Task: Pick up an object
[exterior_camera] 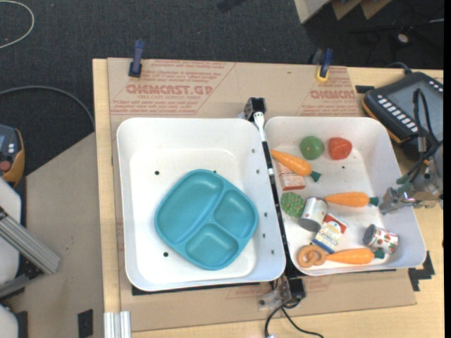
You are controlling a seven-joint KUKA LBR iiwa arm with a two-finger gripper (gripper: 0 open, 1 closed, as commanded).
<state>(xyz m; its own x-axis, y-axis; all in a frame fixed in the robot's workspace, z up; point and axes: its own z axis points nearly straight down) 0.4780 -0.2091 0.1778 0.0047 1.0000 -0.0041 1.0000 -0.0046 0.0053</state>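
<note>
Bins sit side by side on a tabletop (211, 83) covered with brown board printed in red letters. The left bin (141, 146) holds a teal divided plate (206, 219), lying flat and turned at a slant, near the bin's front half.

The right bin (366, 129) carries the small things. At its back lie a green ball (311, 147) and a red one (340, 147), just beside each other but apart. Forward and left of them an orange carrot (291, 163) lies slantwise near the divider between the bins, with a small red and white packet (293, 182) right beneath it. A second carrot (347, 200) lies across the middle, its green tip pointing right. Left of it sits a green leafy piece (292, 204), touching a silver can (312, 213) that lies on its side. A red, white and blue carton (329, 234) rests just in front of the can. Along the front edge lie a brown ring-shaped piece (309, 257) and a third carrot (345, 256), touching each other. A patterned cup (381, 239) lies tipped over near the right wall.

At the bin's right rim the gripper (392, 200) reaches in, close to the middle carrot's green tip; whether its jaws are spread or pressed together cannot be told, and nothing shows between them.
</note>
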